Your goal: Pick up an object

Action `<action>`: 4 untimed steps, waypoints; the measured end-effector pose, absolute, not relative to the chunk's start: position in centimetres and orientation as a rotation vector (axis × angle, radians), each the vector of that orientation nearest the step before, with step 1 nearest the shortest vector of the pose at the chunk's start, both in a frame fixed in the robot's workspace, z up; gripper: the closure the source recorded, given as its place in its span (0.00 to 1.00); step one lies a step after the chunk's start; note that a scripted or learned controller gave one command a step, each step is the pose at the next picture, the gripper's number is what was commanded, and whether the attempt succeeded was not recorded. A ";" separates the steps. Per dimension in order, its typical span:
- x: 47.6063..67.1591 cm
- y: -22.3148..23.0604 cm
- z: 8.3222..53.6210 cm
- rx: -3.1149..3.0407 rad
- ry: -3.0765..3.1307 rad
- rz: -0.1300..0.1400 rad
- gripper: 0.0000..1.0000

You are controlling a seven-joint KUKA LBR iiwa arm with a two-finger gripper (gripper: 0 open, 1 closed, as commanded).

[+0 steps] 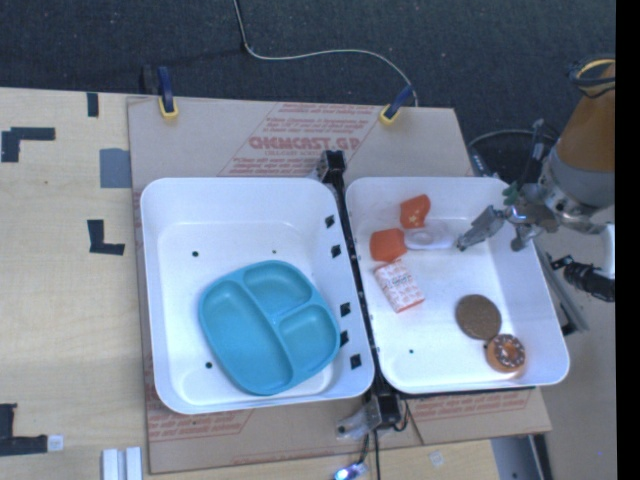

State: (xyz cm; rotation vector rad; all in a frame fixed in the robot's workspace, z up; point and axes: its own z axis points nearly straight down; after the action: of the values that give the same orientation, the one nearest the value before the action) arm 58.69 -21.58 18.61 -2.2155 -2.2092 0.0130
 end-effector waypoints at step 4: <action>59.7 -20.6 10.0 -2.220 -2.226 0.003 1.00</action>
State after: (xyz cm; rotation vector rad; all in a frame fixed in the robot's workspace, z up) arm 59.72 -20.63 9.96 -2.2198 -2.2257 0.0025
